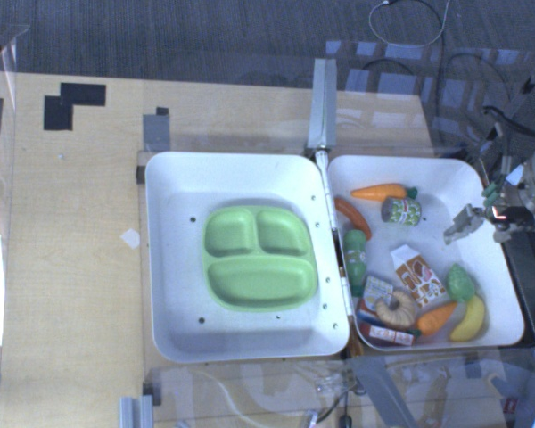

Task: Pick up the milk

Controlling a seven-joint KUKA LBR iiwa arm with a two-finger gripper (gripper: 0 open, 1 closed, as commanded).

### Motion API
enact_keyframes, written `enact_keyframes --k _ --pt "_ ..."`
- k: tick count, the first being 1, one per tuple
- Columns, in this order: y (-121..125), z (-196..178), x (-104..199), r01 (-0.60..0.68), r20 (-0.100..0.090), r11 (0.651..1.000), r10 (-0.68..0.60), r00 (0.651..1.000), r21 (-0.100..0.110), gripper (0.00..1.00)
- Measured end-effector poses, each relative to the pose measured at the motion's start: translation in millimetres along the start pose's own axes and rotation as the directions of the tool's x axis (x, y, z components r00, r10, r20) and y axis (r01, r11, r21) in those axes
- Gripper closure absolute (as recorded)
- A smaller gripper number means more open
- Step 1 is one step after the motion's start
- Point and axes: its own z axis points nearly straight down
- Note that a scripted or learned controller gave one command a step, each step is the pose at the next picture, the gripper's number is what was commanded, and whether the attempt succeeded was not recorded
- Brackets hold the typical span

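**Approach stage: milk not yet reached**

The gripper [478,219] is seen at the right edge of the right bin [446,169], above its wall, with nothing between its fingers; they appear to be spread apart, though the view there is cluttered and this is offered with some reserve. The milk [419,279], a small carton with a white top and brown-and-orange printed faces, is lying in the lower middle of that bin, near the gripper but apart from it. It is pressed round by other items (a donut-like pastry [397,308] just beside it, a small carrot [438,316] below).

The step in hand is judged to be the approach. A move inward and down over the carton is called for next, with the fingers aligned across its narrower faces, so that neighbours are not caught.

By count: two bins, one green divided plate [259,259] in the left bin [174,266], two carrots (the larger carrot [379,192] near the top), one banana [468,320], one green can [401,210], one milk carton.
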Motion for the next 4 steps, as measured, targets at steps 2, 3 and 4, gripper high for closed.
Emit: enact_keyframes --k 2,3,4 --pt "4.7 152.3 21.4 0.462 0.004 0.887 -0.462 0.887 -0.008 0.00" --pt "-29.3 130.5 -30.8 0.509 0.003 0.860 -0.509 0.860 -0.004 0.00" --pt "-5.7 139.2 27.4 0.443 0.001 0.896 -0.443 0.896 -0.002 0.00"
